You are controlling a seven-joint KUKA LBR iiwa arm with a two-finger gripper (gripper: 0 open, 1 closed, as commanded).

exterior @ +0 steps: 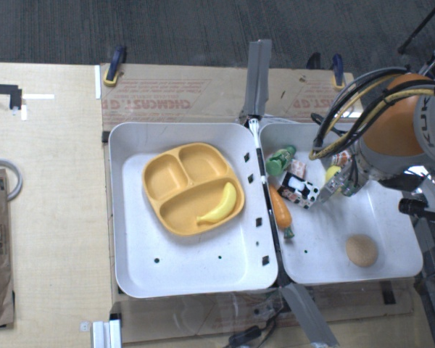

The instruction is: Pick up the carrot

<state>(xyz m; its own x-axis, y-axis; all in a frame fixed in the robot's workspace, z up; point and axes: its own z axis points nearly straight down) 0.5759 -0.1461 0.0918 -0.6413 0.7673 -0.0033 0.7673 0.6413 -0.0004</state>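
Here carrot [279,209] lies left of fingers [325,192], apart; finger state unclear.

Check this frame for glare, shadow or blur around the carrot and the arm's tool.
Camera view: lighting is even and soft; the orange carrot against the right white bin's wall reads sharp, with faint shadow. The tool is small, cluttered by cables, slightly soft; its finger state is unreadable. Mild sheen on the left white bin's rim; the yellow plastic banana is crisp.

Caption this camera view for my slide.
Pincer hovers in right white bin near the orange carrot lying by its left wall.
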